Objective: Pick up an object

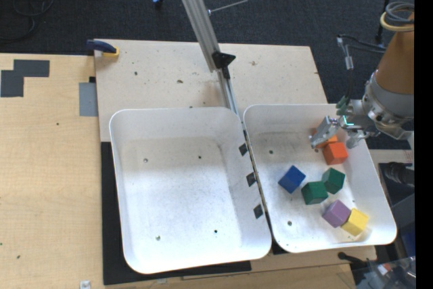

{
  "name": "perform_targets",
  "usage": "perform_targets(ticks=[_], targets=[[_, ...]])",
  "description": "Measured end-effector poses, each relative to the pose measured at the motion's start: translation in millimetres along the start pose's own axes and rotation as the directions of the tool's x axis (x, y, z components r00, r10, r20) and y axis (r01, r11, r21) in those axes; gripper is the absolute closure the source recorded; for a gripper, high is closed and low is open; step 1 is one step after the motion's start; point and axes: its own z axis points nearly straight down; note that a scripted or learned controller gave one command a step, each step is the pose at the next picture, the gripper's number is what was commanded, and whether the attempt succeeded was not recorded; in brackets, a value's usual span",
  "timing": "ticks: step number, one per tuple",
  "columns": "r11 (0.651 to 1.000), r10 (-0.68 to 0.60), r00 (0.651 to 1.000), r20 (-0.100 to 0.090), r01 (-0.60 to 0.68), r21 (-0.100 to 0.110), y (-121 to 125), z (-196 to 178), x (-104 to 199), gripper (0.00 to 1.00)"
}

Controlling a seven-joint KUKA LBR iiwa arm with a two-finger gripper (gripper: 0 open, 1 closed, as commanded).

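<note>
- Camera view: arm reaches in from the right over the right bin; gripper sits low over the bin's far right part, just above the orange cube.
- Claw state: cannot tell. Metal parts blur against the white floor, and the cube is not clearly between anything.
- Target, by my reading: orange cube, since it lies right under the gripper, touching or nearly so.
- To do it well: centre on the cube, square to two flat faces, and go low enough to catch the sides rather than the top edge. Lift straight up; the bin wall is near on the right.
- Other cubes lie nearer the camera: blue cube, two green cubes () touching, purple cube against yellow cube. All are apart from the orange one, so there is little risk of a knock.
- Cubes look matte, hard, sharp-edged, possibly wood or foam; flat faces should grip well.
- Bins: smooth white plastic, shallow, rounded corners, speckled with dark marks. Left bin has the same finish.
- Ribbed aluminium bar slants across the bench above the bins.
</note>
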Motion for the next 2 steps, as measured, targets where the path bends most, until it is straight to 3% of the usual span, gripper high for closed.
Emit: perform_targets(ticks=[1,2], targets=[[1.000,0.002,1.000,0.001,-0.002,-0.005,0.6,-2.3,-0.9,0.00],[1.000,0.001,1.000,0.000,-0.001,0.001,-6.4,45.9,5.6,0.00]])
